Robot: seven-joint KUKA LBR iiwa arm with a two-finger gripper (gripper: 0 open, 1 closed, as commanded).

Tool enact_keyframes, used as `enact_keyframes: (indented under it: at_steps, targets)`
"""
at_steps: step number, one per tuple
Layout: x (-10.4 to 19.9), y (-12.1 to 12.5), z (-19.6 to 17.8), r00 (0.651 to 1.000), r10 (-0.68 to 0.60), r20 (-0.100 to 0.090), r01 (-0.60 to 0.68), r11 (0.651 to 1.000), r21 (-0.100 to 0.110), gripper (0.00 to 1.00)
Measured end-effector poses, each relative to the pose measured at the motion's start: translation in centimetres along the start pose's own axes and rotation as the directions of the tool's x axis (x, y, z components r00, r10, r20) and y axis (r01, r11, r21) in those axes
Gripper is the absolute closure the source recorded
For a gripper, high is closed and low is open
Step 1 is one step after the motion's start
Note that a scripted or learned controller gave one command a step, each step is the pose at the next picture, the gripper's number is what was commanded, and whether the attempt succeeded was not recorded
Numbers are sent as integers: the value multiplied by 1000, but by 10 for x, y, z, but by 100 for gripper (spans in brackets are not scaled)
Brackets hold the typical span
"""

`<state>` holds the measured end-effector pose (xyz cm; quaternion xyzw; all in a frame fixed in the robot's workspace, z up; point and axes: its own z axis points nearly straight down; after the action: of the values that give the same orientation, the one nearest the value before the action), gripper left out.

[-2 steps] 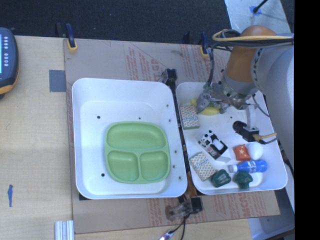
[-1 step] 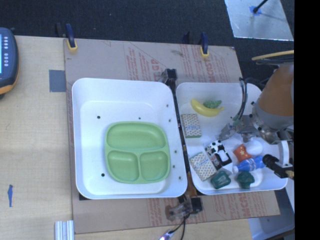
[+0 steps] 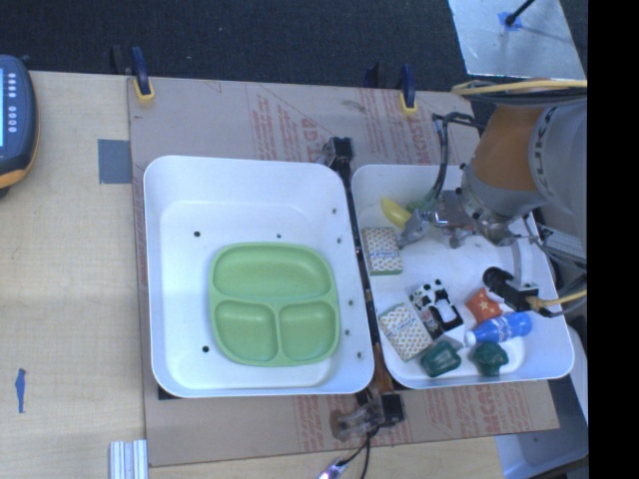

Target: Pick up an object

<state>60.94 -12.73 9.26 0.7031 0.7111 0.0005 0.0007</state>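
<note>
My gripper (image 3: 415, 226) hangs low over the back of the right bin (image 3: 555, 367), reaching in from the right. Just to its left lies a small yellow object (image 3: 395, 211), very close to the gripper's tip. A patterned packet (image 3: 381, 249) lies below it by the bin's left wall. Further forward are a second patterned packet (image 3: 404, 330), a black-and-white item (image 3: 435, 305), a red piece (image 3: 483, 305), a blue-and-white bottle (image 3: 499, 328) and two dark green pieces (image 3: 439, 358) (image 3: 489, 360). I cannot see anything held in the gripper.
The left bin (image 3: 170, 267) holds a green divided plate (image 3: 272, 303). A black bracket (image 3: 341, 152) sits between the bins at the back. The arm's orange band (image 3: 509, 153) looms over the right bin's back right corner.
</note>
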Motion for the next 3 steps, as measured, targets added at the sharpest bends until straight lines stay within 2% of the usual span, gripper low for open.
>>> enact_keyframes:
  at_steps: [1,2,3]
  targets:
    - [34,49,0,1000,3,0,-3,1000,3,0]
    - [-64,46,0,1000,13,4,-13,1000,2,0]
    - [-8,46,1,1000,4,0,-4,1000,8,0]
